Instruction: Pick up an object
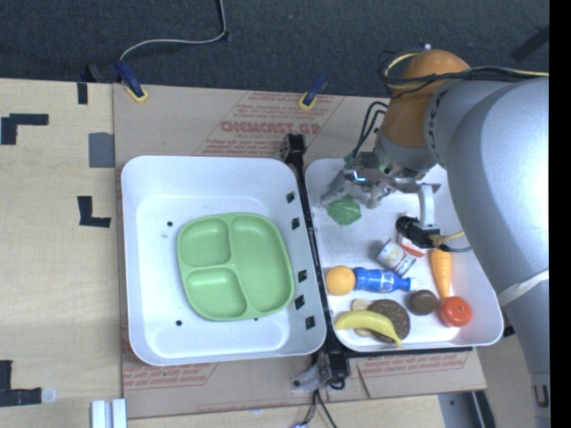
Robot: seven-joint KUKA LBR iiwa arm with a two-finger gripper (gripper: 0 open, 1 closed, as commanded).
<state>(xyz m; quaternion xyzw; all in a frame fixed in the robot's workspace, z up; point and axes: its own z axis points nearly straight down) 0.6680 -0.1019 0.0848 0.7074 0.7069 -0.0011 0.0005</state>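
Approach step: tool (357, 188), its opening impossible to judge, hangs just above a crumpled green leafy item (343, 210) in the right white bin (486, 328); next comes descent and closure.

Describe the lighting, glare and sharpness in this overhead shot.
Camera view: lighting even and soft, with faint shadows inside the left bin; the white bin floors look bright, near washed out; the green tray is sharp; the arm is large and slightly soft at right; the tool is small and murky.

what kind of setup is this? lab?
Likely a robot lab pick-and-place bench: two white bins on taped cardboard, toy food like a banana and carrot, and an arm reaching in.
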